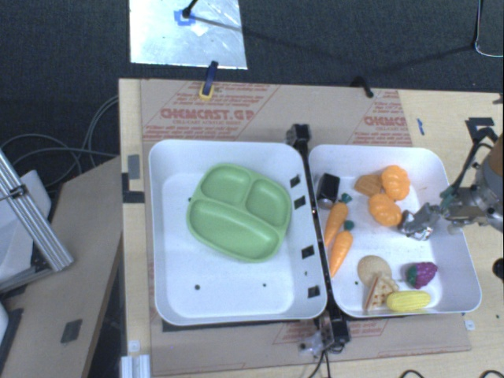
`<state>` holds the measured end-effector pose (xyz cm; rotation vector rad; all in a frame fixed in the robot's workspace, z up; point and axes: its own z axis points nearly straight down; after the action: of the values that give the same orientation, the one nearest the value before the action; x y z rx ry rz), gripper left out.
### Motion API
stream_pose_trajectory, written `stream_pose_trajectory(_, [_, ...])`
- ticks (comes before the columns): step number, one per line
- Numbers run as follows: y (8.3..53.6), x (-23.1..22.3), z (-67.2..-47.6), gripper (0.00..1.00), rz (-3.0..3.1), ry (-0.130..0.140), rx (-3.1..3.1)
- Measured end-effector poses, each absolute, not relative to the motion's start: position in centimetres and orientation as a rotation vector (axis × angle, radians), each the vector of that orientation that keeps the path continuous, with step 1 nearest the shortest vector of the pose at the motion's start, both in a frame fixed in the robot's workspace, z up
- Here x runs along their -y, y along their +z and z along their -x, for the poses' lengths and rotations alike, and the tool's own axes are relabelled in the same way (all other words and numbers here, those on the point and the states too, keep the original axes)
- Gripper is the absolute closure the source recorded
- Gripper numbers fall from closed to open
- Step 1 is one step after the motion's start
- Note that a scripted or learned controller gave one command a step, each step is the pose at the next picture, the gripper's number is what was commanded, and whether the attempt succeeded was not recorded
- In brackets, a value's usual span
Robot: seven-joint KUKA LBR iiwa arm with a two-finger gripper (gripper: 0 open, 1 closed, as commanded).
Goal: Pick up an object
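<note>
Oranges (390, 195) crowd beside tool (415, 225); carrots (337, 233), grapes (421, 273), corn (408, 300) near; tool state unclear.

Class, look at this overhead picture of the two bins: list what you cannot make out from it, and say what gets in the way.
- Gripper, camera view: too small and blurred to tell whether it grips anything.
- Arm, camera view: cut off by the right edge.
- Black object in the right bin: too small and dark to identify.
- Purple item: too small to name surely.
- Blue mark on the metal sheet: blurred.
</note>
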<state>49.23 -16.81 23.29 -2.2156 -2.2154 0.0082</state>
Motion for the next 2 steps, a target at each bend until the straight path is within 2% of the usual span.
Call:
stream_pose_trajectory(1, [23.8, 16.8, -49.5, 0.0, 2.219, -0.001, 2.226])
stream_pose_trajectory(2, [18.3, 17.5, -50.2, 0.0, 2.219, 0.001, 2.222])
